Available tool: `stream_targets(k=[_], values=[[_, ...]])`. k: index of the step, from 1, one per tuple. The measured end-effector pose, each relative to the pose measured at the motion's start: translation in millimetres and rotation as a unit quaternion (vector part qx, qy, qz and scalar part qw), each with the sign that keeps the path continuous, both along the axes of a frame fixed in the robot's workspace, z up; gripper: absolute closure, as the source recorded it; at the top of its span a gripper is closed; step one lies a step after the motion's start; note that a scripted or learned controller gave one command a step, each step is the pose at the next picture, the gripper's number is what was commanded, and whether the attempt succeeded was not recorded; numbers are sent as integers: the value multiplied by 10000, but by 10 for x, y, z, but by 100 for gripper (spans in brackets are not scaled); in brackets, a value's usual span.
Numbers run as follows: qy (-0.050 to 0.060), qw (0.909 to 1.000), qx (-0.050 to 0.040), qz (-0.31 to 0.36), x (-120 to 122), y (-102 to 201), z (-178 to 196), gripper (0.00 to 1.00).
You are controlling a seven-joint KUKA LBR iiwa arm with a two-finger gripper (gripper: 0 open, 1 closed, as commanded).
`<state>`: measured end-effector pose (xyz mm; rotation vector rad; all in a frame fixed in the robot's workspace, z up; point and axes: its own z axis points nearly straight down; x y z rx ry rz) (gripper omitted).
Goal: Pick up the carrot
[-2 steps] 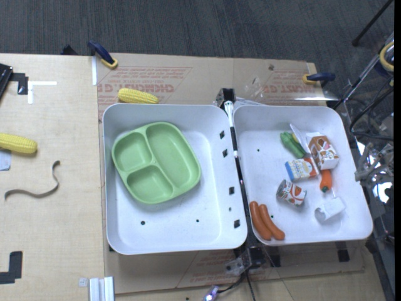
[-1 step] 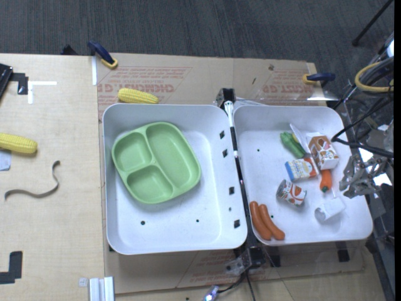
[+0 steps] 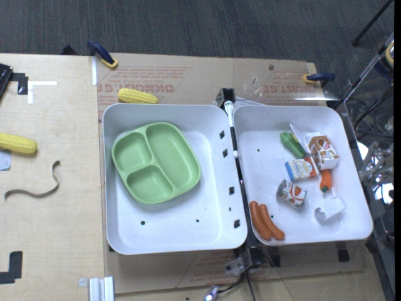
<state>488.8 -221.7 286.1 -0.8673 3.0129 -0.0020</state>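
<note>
At the view's right edge, near the top, a small pale rounded piece with a yellowish rim juts into the picture; it is too cut off to tell whether it belongs to the grey arm. Lower on the same edge sit some shiny metal parts, equally unclear and too blurred to identify.

We saw the small orange carrot hemmed in by a red-white carton and white cup.
</note>
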Motion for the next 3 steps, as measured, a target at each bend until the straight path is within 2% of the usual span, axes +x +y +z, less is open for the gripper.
stream_targets(k=[1,2,3], values=[[18,10000,8,-25,-18,6,-620,100],[18,9948,6,-1017,12,4,-679,100],[25,9816,12,-1907,-32,1157,-1597,100]])
